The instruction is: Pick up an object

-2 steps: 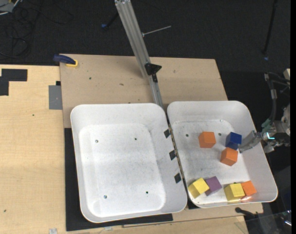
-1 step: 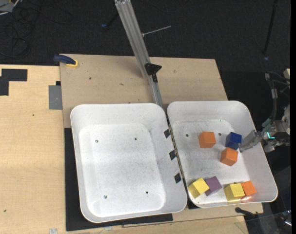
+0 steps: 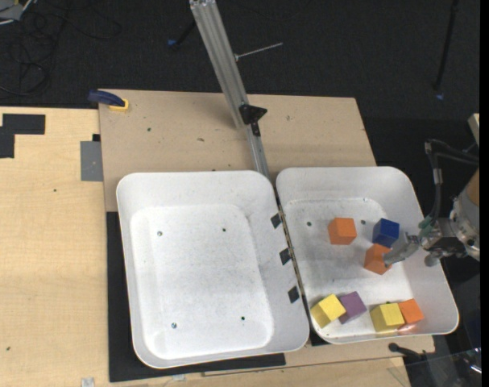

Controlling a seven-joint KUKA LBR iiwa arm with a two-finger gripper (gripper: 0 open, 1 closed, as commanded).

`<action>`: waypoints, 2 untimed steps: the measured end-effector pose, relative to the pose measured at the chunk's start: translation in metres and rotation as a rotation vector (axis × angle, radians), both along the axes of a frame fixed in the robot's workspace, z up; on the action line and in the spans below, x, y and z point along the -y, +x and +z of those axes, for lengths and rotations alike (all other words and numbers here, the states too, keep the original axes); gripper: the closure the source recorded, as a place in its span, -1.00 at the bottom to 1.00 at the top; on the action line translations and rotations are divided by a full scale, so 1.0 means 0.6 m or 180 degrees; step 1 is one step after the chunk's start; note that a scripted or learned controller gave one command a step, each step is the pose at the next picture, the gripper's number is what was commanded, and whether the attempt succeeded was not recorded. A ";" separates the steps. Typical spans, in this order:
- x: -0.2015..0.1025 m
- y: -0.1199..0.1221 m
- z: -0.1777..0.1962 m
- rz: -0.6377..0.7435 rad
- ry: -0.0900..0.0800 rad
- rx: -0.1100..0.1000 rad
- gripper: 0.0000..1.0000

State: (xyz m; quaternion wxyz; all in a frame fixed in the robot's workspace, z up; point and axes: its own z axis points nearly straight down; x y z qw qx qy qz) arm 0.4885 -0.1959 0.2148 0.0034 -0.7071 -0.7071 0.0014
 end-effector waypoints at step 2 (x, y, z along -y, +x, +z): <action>-0.028 0.008 -0.200 -0.0010 0.0004 -0.0008 -1.00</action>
